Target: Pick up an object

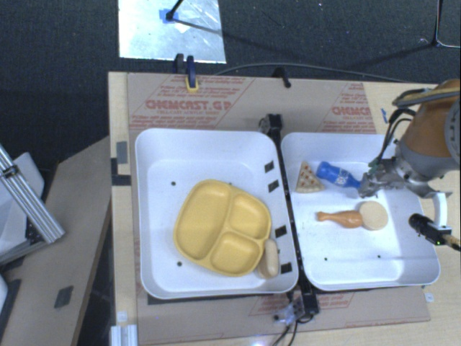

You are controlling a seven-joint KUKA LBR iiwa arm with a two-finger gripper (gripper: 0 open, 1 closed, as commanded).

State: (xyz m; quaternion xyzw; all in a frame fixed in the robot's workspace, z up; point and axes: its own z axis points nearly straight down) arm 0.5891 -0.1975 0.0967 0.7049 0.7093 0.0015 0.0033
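Note:
The right bin (346,269) holds a blue bottle (337,174), a pizza slice (309,179), a chicken drumstick (343,218) and a round beige disc (374,215). My gripper (369,184) reaches in from the right and hangs low just above the disc, right of the blue bottle's end. Nothing is visibly between its fingers. In the left bin (162,193) lies a yellow divided tray (222,227) with a small beige bread-like piece (269,259) at its lower right corner.
The arm's grey and orange wrist (432,132) hangs over the right bin's far right edge. A black divider with clips (285,207) runs between the bins. A shiny sheet (171,20) lies beyond the bench at the top.

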